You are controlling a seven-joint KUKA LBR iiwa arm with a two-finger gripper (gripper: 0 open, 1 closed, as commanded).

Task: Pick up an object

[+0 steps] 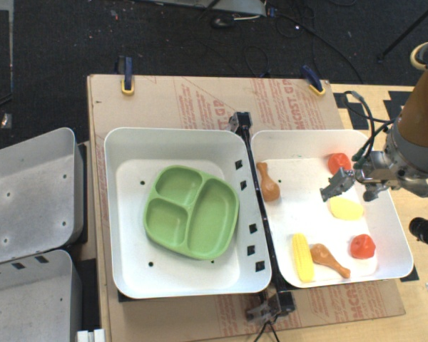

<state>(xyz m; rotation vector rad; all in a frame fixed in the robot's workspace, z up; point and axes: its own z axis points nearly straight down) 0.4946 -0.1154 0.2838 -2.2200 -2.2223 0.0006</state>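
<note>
The right bin (385, 262) holds several toy foods. A yellow lemon-like piece (347, 209) lies in its middle right, with a red piece (338, 162) behind it and a red tomato (362, 246) nearer the front. A yellow corn cob (302, 257) and a brown drumstick (329, 258) lie at the front, and a second drumstick (268, 183) rests by the left wall. My gripper (339, 184) hangs over the bin between the red piece and the yellow piece, just above the latter. Nothing is visibly held.
The left bin (121, 262) carries a green divided plate (191, 211). Black clips run along the wall shared by both bins. Two spare white bins (28, 184) lie off the bench at the left. Cables trail across the floor behind.
</note>
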